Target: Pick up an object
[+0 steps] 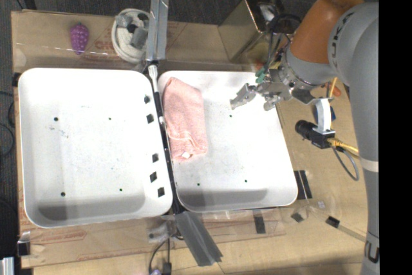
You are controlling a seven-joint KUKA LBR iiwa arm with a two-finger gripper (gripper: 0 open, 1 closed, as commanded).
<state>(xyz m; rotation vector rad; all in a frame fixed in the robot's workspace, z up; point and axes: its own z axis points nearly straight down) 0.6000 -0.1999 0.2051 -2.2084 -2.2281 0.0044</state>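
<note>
A pink folded cloth (185,118) lies along the left side of the right bin (257,170), next to the divider. My gripper (243,97) hovers over the upper right part of that bin, well to the right of the cloth and apart from it. Its fingers point left. Nothing shows between them.
The left bin (84,145) sits beside the right one. Behind the bins on the bench are a purple object (79,37) and a white roll (130,34). A metal bracket (156,29) stands at the divider's far end. A brown box (248,22) sits behind the right bin.
</note>
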